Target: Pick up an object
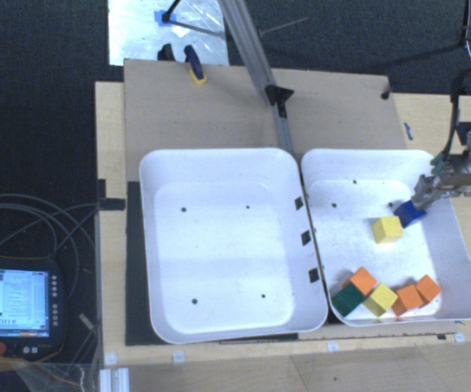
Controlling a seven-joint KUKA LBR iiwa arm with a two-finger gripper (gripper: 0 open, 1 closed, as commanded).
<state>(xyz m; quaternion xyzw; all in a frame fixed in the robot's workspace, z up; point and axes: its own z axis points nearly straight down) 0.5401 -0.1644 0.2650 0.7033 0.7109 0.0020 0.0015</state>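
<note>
Jaws point(419, 203) at blue cube point(410, 213) (matte, sharp-edged), smooth white bin point(464, 256).

Pendant screen point(13, 302) shows text lines, too small to read.

Light is bright and even, falling from above. The two white bins point(227, 243) are nearly washed out, their walls showing only as faint grey shading. Shadows are soft and short: a thin dark rim lies beneath the bins' near edges on the counter point(113, 137). Far up and left of the fingers point(428, 193), a silvery sheet point(137, 23) glares hard. The fingers themselves look slightly smeared, while the blocks point(386, 294) below them stay fairly crisp. The dark floor is grainy.
</note>
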